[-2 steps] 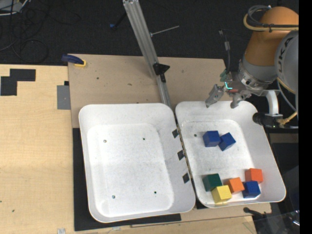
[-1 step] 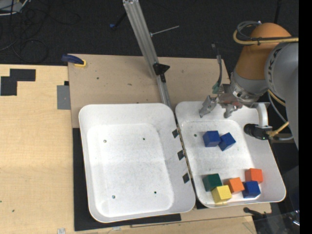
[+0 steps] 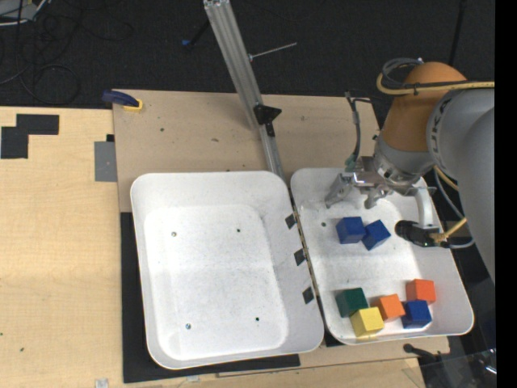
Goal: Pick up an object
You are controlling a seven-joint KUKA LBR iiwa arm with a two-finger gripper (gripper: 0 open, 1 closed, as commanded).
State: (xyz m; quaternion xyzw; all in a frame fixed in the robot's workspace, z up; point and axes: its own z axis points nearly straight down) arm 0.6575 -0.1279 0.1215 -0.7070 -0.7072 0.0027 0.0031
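My gripper (image 3: 353, 205) hangs over the far part of the right bin (image 3: 317, 186), its fingers spread open with nothing between them. Just in front of it lie two blue cubes, one (image 3: 350, 229) beside the other (image 3: 376, 234), touching. Near the bin's front edge sit a green cube (image 3: 350, 300), a yellow cube (image 3: 367, 321), an orange cube (image 3: 391, 305), a red-orange cube (image 3: 421, 290) and another blue cube (image 3: 417, 313), packed close together.
The left bin (image 3: 161, 186) lies beside the right one, joined by black clips (image 3: 300, 256). A slanted aluminium rail (image 3: 241, 75) rises from behind the bins. The arm's grey body and orange band (image 3: 420, 111) fill the right side.
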